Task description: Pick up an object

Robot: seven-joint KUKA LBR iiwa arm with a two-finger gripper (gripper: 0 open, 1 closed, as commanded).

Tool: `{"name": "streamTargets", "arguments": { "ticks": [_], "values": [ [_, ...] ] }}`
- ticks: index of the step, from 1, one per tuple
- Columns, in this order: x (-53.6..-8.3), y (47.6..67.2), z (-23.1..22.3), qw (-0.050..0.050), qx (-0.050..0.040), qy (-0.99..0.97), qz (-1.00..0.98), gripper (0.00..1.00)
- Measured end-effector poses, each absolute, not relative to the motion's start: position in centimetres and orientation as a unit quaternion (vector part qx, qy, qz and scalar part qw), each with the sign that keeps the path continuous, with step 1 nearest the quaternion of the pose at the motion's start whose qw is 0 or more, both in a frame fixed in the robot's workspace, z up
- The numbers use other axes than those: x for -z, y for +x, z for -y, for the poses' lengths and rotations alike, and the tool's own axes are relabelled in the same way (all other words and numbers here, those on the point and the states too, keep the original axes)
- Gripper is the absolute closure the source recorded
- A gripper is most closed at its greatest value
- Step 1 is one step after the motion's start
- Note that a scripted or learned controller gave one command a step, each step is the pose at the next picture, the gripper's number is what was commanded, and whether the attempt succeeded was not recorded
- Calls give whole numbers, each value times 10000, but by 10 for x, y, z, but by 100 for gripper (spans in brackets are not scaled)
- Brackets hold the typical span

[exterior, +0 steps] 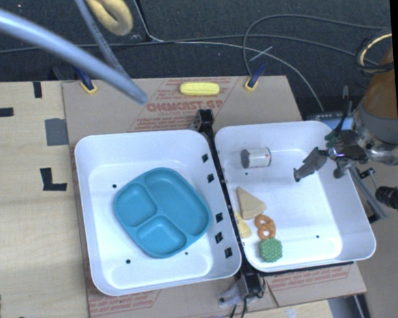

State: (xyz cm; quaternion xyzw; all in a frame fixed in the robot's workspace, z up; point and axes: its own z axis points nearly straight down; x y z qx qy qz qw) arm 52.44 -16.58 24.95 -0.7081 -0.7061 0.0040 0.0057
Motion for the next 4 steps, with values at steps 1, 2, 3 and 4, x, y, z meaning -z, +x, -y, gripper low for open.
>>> {"name": "streamTargets", "arguments": {
  "ticks": [1,2,3,4],
  "values": [
    [-256,527,165,4,-5,-7067,7075,0],
    [-213,527,164,17,-17,-7068,7074,0],
    [-150,529,167,17,-15,-7070,7072,0],
    [-103,534,170,20,-20,-7068,7074,0]
  ]
}}
